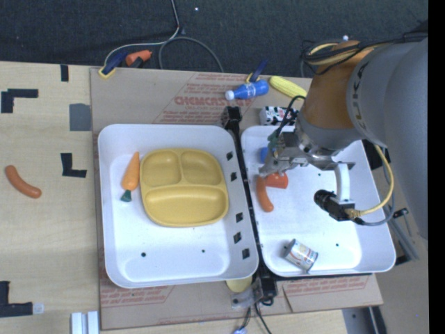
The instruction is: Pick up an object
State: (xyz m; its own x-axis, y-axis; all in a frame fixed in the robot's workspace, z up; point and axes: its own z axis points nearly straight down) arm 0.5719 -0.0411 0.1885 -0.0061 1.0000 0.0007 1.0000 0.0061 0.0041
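Observation:
My gripper [276, 164] is low over the left part of the right bin [361, 252], with the grey arm and its orange band reaching in from the right. Directly under its tip lies a small red object [279, 181], partly covered by the gripper. An orange sausage-shaped piece [265, 197] lies beside it, close to the bin's left wall. A small tin can [300, 254] lies on its side near the bin's front. The view does not show whether anything is held.
The left bin [118, 249] holds a yellow divided plate [184, 186] and a toy carrot [130, 173]. A blue bottle [248, 91] and a yellow object [286, 85] lie behind the bins. A black cable fitting [328, 202] hangs off the arm. An orange sausage [23, 181] lies on the bench at far left.

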